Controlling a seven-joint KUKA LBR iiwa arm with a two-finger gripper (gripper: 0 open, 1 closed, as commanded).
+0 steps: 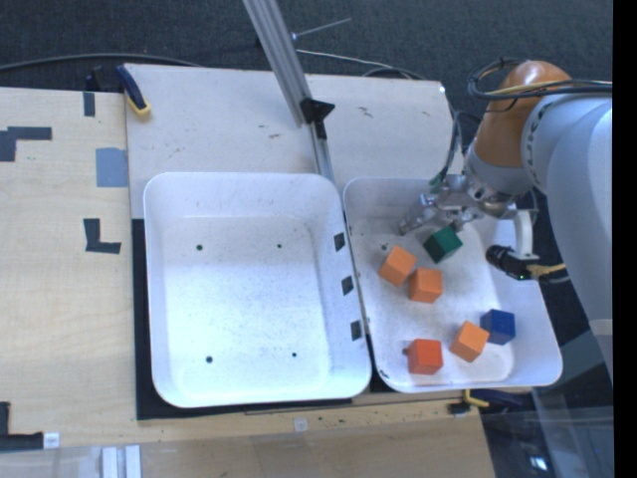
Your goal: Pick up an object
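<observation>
Right bin (537,366), mid-attempt: gripper (438,222) poised over green cube (443,243) at bin's upper middle. Cube sits just below fingertips, touching or nearly so; you cannot tell whether fingers are spread or pinching it. Your best move: centre fingers across cube's flat sides, descend straight, close firmly before lifting. Watch neighbours: two orange cubes (398,265) lie just beside, lower left; blue cube (498,325) well apart, lower right. Left bin (159,267) alongside.

- Bright, even overhead light, and the two white bins (249,297) nearly wash out.
- Soft, short shadows beneath the blocks (426,285).
- Focus slightly soft throughout, grainy on the dark floor (448,18).
- Arm (557,137) blurs toward the right.
</observation>
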